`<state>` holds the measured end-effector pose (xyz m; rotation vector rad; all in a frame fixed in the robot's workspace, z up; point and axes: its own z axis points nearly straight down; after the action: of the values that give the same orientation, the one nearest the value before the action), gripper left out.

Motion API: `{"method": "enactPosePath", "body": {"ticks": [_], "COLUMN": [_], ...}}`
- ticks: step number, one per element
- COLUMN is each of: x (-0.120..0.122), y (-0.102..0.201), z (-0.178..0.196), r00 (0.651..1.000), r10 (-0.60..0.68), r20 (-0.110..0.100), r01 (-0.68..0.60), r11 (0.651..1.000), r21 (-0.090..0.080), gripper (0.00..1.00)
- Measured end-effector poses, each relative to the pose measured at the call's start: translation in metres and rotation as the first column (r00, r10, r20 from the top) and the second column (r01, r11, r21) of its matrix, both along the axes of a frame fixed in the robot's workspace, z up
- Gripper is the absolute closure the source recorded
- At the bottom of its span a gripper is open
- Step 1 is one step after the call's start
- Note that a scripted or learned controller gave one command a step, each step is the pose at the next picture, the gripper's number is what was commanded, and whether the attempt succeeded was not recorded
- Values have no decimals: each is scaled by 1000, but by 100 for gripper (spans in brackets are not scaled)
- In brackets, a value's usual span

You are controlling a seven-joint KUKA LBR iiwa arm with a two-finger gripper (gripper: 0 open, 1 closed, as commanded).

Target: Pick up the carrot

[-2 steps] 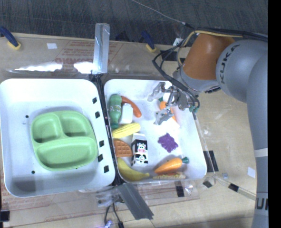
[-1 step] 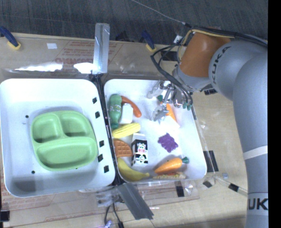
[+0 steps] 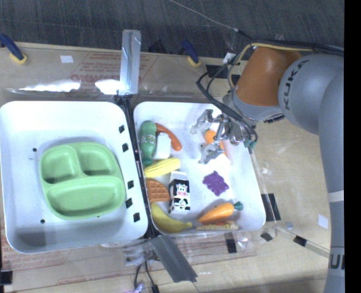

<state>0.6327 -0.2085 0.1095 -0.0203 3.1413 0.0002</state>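
The carrot [image 3: 217, 212], orange with a green top, lies on its side near the front right corner of the right bin [image 3: 253, 182]. My gripper [image 3: 206, 138] hangs over the back right part of that bin, well behind the carrot and apart from it. Its two fingers [image 3: 201, 124] are spread open. A small orange and white piece [image 3: 213, 136] lies by the gap between them; I cannot tell whether they touch it.
Also in the right bin: a green bottle [image 3: 148, 135], a red-orange pepper [image 3: 171, 137], corn [image 3: 162, 166], a waffle [image 3: 157, 190], a cow-print carton [image 3: 179, 195], purple grapes [image 3: 215, 182] and a banana [image 3: 168, 221]. The left bin [image 3: 15, 163] holds a green divided plate [image 3: 81, 179].
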Motion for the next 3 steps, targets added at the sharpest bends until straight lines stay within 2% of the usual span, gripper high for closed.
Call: {"method": "enactPosePath", "body": {"ticks": [1,2,3], "x": [2,2,15], "y": [2,2,-2], "z": [11,11,-16], "r00": [1000,1000,998], "r10": [5,5,-65], "r20": [4,3,4], "r01": [-5,-5,65], "r11": [1000,1000,998], "r21": [-1,-1,-1], "gripper": [100,0,0]}}
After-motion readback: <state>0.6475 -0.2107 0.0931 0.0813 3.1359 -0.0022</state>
